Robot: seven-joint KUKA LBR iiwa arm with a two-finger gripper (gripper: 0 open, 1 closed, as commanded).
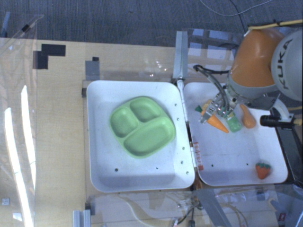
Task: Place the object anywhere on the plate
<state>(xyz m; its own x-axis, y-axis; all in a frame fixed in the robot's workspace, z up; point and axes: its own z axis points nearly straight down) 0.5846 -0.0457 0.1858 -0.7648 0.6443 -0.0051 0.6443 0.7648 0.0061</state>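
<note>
A green plate (142,126) with three compartments lies in the left bin (102,174). In the right bin (236,167) my gripper (211,112) hangs low over a small heap of toy food near the bin's far edge. Its metal tips sit right at an orange carrot (217,123) that lies pointing right and toward the front. A green piece (234,124) and an orange sausage-shaped piece (247,117) lie just right of the carrot. Nothing shows clearly between the tips.
A small strawberry (263,170) sits in the front right corner of the right bin. The raised divider (187,131) between the two bins runs from back to front. The arm's orange band (255,56) looms over the right bin's far side.
</note>
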